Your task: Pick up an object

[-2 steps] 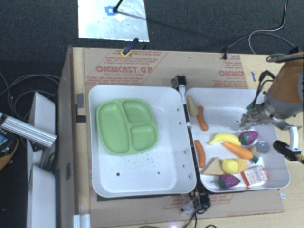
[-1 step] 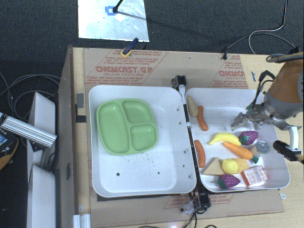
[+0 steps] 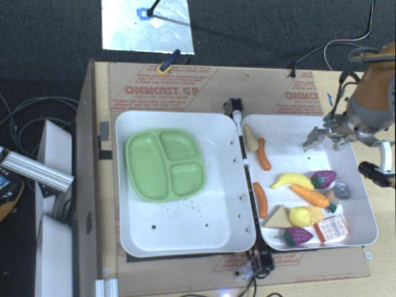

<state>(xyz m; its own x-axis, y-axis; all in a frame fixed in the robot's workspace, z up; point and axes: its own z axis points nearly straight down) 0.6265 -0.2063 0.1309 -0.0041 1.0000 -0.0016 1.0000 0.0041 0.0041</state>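
Toy food crowds the near half of the right shallow white bin (image 3: 365,184), a yellow plastic banana (image 3: 291,180) among it, while the grey two-finger gripper (image 3: 318,136), apparently spread and holding nothing, hovers over bare floor.

Two white bins: left bin (image 3: 133,228), right bin (image 3: 365,224). One green divided plate (image 3: 164,164). Two sausages (image 3: 263,154) (image 3: 260,199). One banana (image 3: 292,179), carrot (image 3: 310,195), lemon (image 3: 300,215). Two purple items (image 3: 323,179) (image 3: 297,235) (possibly grapes). One red-and-white carton (image 3: 331,228).
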